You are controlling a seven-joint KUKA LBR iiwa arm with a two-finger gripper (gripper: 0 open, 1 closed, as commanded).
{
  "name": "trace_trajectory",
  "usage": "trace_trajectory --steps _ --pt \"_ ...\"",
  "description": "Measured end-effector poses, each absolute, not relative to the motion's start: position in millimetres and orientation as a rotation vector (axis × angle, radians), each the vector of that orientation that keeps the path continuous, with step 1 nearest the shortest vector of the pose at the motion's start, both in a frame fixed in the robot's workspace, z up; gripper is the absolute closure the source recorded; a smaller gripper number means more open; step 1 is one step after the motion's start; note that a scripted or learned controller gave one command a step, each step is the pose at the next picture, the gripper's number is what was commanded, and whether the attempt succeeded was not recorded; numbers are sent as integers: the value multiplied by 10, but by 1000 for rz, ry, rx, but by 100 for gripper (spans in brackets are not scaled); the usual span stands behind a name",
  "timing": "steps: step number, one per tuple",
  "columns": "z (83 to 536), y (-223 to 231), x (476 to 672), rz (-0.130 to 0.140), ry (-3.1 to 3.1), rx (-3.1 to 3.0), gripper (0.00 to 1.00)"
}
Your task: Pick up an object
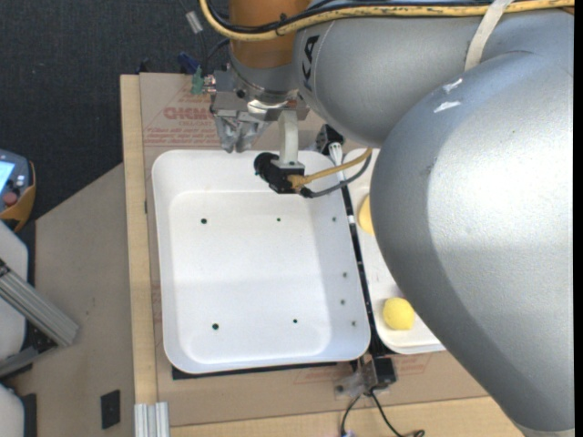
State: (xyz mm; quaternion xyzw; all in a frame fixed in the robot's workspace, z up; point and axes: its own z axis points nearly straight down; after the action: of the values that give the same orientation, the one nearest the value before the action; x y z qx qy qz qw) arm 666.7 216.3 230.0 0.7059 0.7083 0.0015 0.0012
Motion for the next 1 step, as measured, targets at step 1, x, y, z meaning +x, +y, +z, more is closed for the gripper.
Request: trace_trajectory --steps 1 --pt "2154 2187 6204 -8 2225 2224 100"
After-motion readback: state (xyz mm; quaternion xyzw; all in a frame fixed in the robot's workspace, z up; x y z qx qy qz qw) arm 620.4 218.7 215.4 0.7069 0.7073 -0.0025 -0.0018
